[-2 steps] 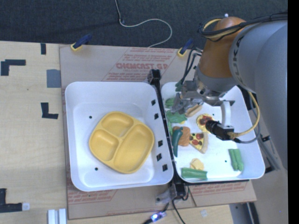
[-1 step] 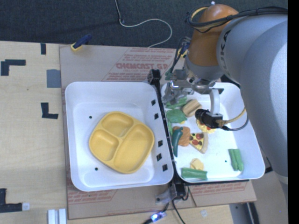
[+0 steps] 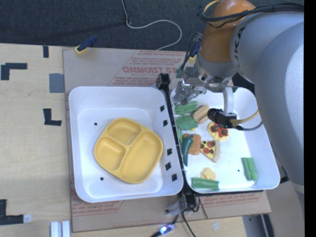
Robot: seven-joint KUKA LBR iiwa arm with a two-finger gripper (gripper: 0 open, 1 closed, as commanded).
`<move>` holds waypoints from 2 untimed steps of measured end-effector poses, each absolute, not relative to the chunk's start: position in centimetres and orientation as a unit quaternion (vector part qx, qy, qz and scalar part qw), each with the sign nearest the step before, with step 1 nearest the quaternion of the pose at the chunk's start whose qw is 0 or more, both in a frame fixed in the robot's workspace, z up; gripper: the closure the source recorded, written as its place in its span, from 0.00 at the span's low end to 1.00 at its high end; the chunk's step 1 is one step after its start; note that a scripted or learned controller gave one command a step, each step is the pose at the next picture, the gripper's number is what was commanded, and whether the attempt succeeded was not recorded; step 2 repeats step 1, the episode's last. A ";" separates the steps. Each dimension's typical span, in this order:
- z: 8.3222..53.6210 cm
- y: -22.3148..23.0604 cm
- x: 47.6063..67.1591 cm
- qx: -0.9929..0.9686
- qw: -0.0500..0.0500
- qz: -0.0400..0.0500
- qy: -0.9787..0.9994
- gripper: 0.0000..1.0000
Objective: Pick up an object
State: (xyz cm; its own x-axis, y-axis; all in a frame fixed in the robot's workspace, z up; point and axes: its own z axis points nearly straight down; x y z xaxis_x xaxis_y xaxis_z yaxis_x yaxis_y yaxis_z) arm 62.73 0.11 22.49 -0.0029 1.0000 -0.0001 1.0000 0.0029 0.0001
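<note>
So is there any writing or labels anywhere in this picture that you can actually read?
Red printing on the cardboard sheet under the white bins: reversed and blurred, too unclear to read.
Fainter red printing along the cardboard's front edge: also unreadable.
Black marks on the wooden bench: plain shapes, not letters.
The yellow plate and the toy food bear no text that I can make out.

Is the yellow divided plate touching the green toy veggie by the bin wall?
Apart. The camera view shows the yellow divided plate in the left bin, the green toy vegetable beyond the wall between the bins.
</note>
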 end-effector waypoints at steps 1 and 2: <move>22.5 1.2 61.1 0.707 -0.001 -0.001 0.708 1.00; 22.5 1.2 61.1 0.707 -0.001 -0.001 0.708 1.00</move>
